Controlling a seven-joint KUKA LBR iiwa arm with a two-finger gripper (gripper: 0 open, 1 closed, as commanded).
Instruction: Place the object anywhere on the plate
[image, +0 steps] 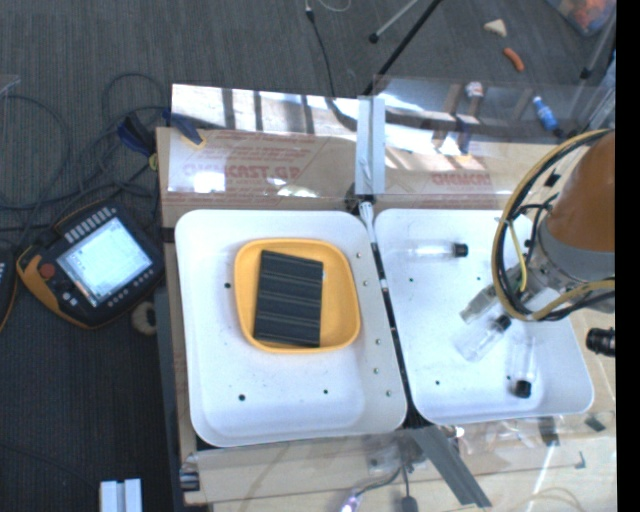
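A dark ribbed rectangular object (289, 297) lies flat on the yellow plate (345, 310) in the left bin (200, 380), roughly centred. The arm (590, 200) hangs over the right bin (430, 390), its gripper (495, 315) low above clear tubes (435, 249) with black caps; whether it is open or closed I cannot tell

Two bins sit side by side on the bench; the left bin (200, 380) holds a plate (345, 300) near its middle, and a ridged block (289, 297) lies on the plate; the right bin (430, 385) holds three tubes: one (433, 250) toward the back, one (481, 336) near the middle, one (521, 368) toward the front right; a handheld pendant (88, 265) lies on the floor left of the bench.
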